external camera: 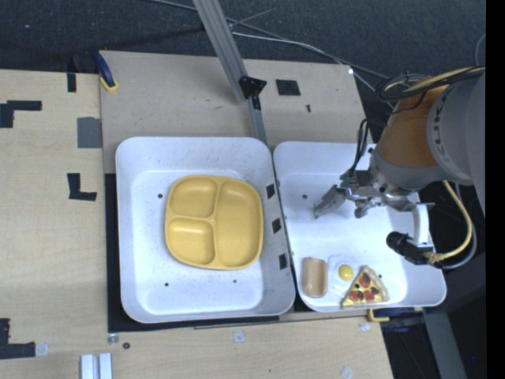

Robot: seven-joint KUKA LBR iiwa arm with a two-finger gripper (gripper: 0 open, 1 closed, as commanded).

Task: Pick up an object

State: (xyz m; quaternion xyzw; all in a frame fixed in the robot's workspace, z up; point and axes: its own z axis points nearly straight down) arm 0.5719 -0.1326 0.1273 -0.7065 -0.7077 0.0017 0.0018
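Near the front of the right bin (293, 172) there are three small toy foods in a row. One is a tan bread roll (314, 277), standing on the left. One is a fried egg (345, 272), white with a yellow middle, just beside the roll. One is a pizza slice (364, 288) with red dots on it, just beside the egg and close to the bin's front corner.

The left bin (134, 212) holds one yellow plate (214, 221). The plate has three parts in it, and it lies flat in the middle of that bin.

There are two white bins, side by side and touching at their edges.

The hand (331, 204) is over the middle of the right bin, farther back than the three foods and well apart from them. One grey finger (326, 204) points toward the left. The hand has nothing in it, and I cannot tell if it is open or closed. Behind it is the grey arm (465, 133) with its orange band (406, 136), coming in from the right.

The bins sit on a light wood table (47, 212) with some dark marks on it. A grey metal bar (225, 42) slants across the back. Past the table the floor (355, 14) is dark, with thin wires lying on it
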